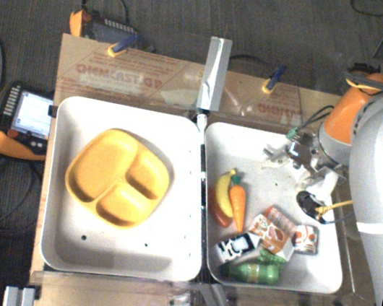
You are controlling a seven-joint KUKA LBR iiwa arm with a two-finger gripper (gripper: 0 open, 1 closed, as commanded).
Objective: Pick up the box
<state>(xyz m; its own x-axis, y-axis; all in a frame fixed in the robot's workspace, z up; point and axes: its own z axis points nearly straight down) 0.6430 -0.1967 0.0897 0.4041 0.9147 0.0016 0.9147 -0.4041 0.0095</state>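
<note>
While the box (pixel 274 231) lies untouched, the jaws (pixel 289 150) hover apart, perhaps open; I cannot tell.

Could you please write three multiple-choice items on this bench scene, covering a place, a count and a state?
1. Where does the yellow divided plate lie?
A. left bin
B. right bin
C. floor

2. How many carrots are in the right bin?
A. none
B. one
C. three

3. How does the green bottle rest?
A. upright
B. on its side
C. gripped

Answers: 1 A, the plate sits in the left bin. 2 B, a single carrot lies beside the banana. 3 B, it lies flat near the bin's front wall, apart from the gripper.
</note>
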